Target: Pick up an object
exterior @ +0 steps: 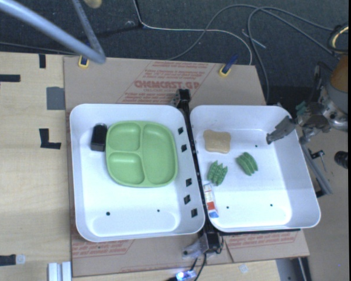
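Camera view shows the worktop [23, 174], two white bins on cardboard. Left bin [88, 215] holds a green divided plate [142, 154] beside a black block [98, 137]. Right bin [292, 209] holds a tan sponge [217, 141], two green toys [217, 172] [247, 163], a small tube [209, 201]. Tool [279, 134] hovers at its right rim, fingers' state unclear.

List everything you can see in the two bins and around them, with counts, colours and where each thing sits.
White shallow bins: 2, white, side by side on the bench.
Green divided plate: 1, light green, left bin, centre.
Small black block: 1, black, left bin, at the plate's left edge.
Tan sponge-like block: 1, tan, right bin, upper left.
Green ridged toys: 2, green, right bin, middle.
Small red-and-white tube: 1, right bin, along left wall.
Cables: several, beyond the bins.
Gripper: 1, grey, above right bin's upper right corner.
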Robot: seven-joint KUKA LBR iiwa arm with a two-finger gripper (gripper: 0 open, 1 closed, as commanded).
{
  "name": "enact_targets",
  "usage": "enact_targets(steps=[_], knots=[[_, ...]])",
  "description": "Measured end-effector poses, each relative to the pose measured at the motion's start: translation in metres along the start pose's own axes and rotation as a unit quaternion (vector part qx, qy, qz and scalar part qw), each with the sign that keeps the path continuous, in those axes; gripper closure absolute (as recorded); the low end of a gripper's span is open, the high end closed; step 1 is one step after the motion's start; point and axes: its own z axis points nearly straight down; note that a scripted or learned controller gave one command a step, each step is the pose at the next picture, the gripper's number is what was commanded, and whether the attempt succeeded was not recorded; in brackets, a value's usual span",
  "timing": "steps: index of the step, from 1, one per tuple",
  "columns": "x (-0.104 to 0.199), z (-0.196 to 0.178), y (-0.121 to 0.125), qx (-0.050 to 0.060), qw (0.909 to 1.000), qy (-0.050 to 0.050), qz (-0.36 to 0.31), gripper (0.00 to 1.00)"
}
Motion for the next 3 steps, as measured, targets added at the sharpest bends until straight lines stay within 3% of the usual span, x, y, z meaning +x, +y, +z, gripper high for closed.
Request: enact_targets(steps=[1,3], knots=[[0.0,-0.006,0.002,-0.005,1.0,-0.001,-0.002,0.0],[0.011,0.1,-0.003,-0.002,1.0,0.0,-0.002,0.0]])
